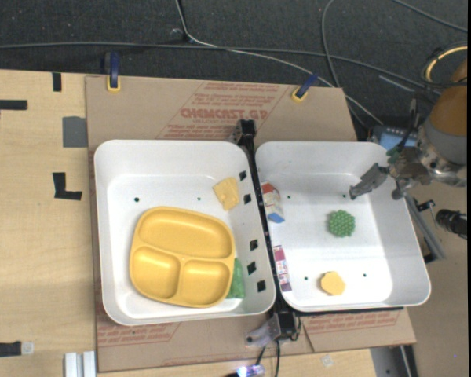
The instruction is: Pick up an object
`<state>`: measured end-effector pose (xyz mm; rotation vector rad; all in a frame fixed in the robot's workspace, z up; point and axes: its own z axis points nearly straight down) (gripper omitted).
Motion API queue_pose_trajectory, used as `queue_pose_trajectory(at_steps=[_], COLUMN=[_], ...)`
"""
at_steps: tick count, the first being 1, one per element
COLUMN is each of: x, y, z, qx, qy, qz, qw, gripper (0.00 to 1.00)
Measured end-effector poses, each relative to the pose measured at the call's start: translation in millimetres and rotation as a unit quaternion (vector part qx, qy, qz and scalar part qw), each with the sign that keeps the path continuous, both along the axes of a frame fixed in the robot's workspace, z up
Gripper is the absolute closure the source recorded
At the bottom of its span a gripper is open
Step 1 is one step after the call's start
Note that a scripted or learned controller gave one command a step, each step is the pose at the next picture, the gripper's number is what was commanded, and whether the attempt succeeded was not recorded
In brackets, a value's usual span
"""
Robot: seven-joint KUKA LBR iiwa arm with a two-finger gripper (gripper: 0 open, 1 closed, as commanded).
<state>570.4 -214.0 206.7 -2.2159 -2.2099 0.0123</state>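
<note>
Two white bins [110,234], one yellow tray [182,255]

Red printed lettering runs across the brown cardboard sheet [220,108] beneath the two white bins, at twelve o'clock above the left bin [110,234]; it is too blurred to read with confidence. Fainter red print shows at six o'clock, likewise illegible.

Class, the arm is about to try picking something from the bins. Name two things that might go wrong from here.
1. The green ball is round, so it may roll away when the gripper touches it.
2. The small packet lies against the bin's wall, leaving little room to grasp it.
</note>
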Motion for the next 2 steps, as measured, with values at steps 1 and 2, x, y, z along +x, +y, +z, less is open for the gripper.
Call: queue_pose_trajectory(at_steps=[1, 2], x=[3, 5], y=[0, 1], z=[8, -36], qx=[-0.0016, -0.0016], qy=[-0.007, -0.005], qz=[0.002, 0.002], qw=[1.0, 1.0], gripper=[0.0, 0.0])
